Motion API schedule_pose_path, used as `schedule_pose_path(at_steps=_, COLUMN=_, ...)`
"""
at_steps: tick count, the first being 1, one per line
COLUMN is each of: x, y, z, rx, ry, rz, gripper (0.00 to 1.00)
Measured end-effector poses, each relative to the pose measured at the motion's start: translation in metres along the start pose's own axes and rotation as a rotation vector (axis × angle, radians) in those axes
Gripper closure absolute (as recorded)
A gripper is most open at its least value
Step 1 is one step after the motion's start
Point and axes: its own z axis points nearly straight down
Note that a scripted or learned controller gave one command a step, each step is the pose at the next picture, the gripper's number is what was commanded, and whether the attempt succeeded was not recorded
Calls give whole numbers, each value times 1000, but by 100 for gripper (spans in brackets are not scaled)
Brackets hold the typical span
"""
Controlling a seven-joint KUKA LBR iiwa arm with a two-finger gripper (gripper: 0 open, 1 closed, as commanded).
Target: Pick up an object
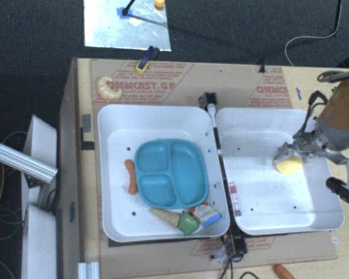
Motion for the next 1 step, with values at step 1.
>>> schedule_pose_path(at_steps=1, x=0, y=1, z=-11, rx=-3, ry=-1, rz=-1, gripper=100)
